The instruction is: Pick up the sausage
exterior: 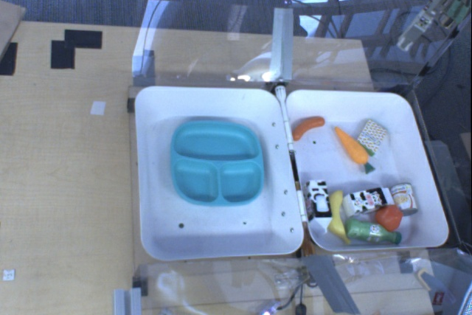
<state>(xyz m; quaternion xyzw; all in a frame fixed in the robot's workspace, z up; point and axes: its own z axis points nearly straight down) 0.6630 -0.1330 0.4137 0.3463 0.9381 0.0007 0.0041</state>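
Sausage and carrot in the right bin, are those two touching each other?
Apart. The camera view shows bare white bin floor between the sausage near the divider and the carrot lying to its right; their near ends do not meet.

Sausage (308, 127) lies far-left in the right bin (413, 122), open floor around it; carrot (351, 146) just right, clutter packed along the near wall.

Two bins (147, 232): left holds one blue tray (216, 161); right holds one sausage (308, 127), one carrot (352, 146), two cartons (367, 199).
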